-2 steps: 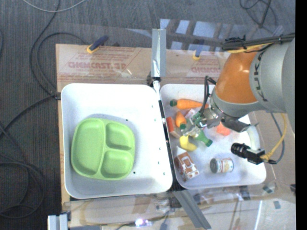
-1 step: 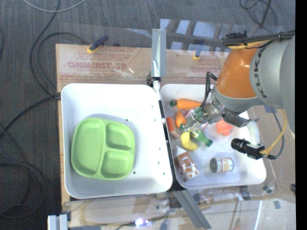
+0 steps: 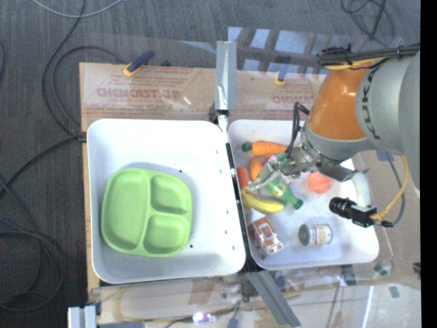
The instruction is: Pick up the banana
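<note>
Two shallow white bins sit side by side on the surface. The left bin (image 3: pixel 123 132) holds one light green plastic tray with three compartments (image 3: pixel 146 212). The right bin (image 3: pixel 355 251) holds the rest: one curved yellow banana (image 3: pixel 261 203) near its left wall, one orange carrot (image 3: pixel 268 148) toward the far edge, one green bottle (image 3: pixel 281 193) lying just beside the banana on its far side, one small round metal can (image 3: pixel 315 234) near the front, one brown and white box (image 3: pixel 265 236) left of the can, and one pinkish-orange rounded item (image 3: pixel 318 182) to the right of the bottle. A second orange piece (image 3: pixel 255 167) lies below the carrot.

The gripper (image 3: pixel 278 167) hangs over the right bin, above the bottle and the banana; whether it is apart or together cannot be told. The banana lies flat in the bin.
</note>
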Robot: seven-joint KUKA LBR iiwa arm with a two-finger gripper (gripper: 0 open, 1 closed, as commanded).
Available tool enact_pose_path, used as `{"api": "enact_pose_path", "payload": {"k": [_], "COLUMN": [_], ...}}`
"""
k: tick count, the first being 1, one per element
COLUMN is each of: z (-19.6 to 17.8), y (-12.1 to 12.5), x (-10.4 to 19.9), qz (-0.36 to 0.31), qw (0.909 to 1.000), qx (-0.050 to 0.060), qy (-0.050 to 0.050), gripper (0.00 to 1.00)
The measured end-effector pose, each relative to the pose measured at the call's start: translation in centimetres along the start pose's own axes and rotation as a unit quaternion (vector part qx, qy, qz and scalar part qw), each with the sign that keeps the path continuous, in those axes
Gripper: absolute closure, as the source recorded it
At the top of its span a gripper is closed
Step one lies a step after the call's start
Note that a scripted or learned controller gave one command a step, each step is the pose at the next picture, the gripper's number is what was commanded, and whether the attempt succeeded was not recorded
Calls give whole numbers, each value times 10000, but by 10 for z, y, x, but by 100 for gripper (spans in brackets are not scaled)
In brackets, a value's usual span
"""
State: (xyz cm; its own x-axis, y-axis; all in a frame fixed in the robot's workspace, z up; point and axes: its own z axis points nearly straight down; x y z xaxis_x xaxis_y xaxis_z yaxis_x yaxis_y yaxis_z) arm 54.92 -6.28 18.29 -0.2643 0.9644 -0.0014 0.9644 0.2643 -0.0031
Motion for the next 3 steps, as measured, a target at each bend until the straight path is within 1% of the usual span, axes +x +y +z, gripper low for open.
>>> {"api": "enact_pose_path", "payload": {"k": [1, 2, 3], "z": [0, 0, 0], "y": [51, -15, -34], "x": [59, -12, 35], "qz": [639, 178, -367], "qw": [9980, 9998, 9993], "qx": [5, 1, 1], "qy": [-2, -4, 7], "gripper": [0, 0, 0]}}
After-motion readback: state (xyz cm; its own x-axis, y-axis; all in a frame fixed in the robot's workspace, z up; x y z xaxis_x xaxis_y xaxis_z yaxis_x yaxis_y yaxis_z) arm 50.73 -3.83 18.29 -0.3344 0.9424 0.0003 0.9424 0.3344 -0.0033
